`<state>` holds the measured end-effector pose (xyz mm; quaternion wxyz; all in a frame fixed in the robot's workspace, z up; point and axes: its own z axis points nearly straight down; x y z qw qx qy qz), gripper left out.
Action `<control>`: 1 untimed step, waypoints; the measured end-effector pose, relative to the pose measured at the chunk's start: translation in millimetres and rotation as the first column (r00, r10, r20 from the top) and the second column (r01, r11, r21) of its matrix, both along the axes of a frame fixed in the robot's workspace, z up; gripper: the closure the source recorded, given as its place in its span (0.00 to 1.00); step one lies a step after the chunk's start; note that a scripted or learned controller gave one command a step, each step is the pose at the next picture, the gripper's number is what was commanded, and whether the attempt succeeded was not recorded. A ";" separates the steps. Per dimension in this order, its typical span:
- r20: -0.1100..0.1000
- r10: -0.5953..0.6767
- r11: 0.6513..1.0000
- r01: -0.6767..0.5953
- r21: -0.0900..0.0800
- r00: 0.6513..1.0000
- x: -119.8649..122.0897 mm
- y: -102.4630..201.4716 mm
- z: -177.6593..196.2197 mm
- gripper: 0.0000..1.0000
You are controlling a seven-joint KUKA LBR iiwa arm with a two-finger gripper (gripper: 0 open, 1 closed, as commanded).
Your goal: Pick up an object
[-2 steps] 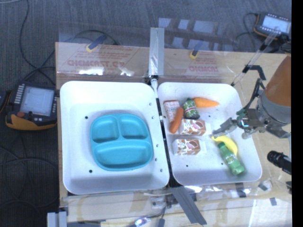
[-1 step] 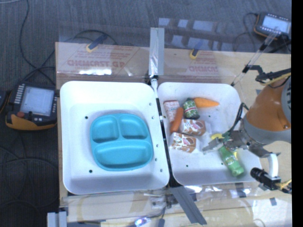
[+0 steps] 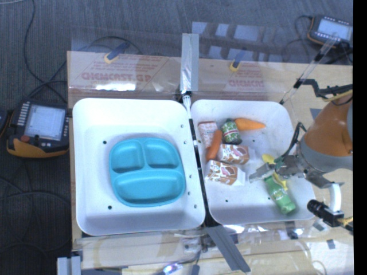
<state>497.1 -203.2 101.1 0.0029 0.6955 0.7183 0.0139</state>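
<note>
Left bin (image 3: 86, 153): plain white, holding a turquoise-blue divided tray (image 3: 148, 172)
Right bin (image 3: 281, 116): plain white
Far carrot (image 3: 250, 124): orange
Near carrot (image 3: 214, 145): orange, darker and redder in tone
Small can (image 3: 231, 132): green with a dark top and a printed label
Three snack packets (image 3: 223, 173): white with red-brown print
Bottle (image 3: 282, 197), near right of right bin: bright green with a yellow end
Arm (image 3: 330, 136): orange band over grey
Bench (image 3: 132, 76): pale tan with faint red lettering
Floor (image 3: 86, 10): dark grey, finely ribbed
Pendant (image 3: 39, 128) at left: black and orange, pale screen
</note>
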 end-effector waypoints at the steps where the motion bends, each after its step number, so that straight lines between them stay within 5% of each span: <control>1: 0.003 -0.017 1.000 0.017 -0.015 1.000 12.4 11.2 -2.0 0.00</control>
